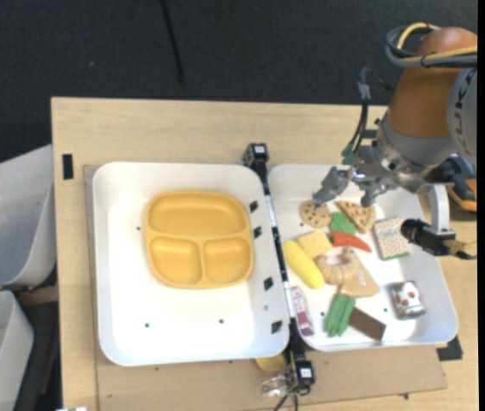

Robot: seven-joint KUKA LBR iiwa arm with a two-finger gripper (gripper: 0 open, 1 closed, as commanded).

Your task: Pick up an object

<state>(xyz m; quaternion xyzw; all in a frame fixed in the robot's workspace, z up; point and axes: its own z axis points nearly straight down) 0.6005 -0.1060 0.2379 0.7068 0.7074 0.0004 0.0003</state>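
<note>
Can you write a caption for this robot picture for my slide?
Robot gripper hovers over toy food in the right bin; a yellow divided plate sits in the left bin.

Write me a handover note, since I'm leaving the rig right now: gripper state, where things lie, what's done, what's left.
Gripper: over the right bin's far edge, above the cookie; nothing seen between its fingers, open or shut unclear.
Things: toy foods crowd the right bin, among them a banana, pizza slice and green beans. The yellow divided plate lies in the left bin.
Done: no pick yet.
Left: grasp and lift one object.
</note>
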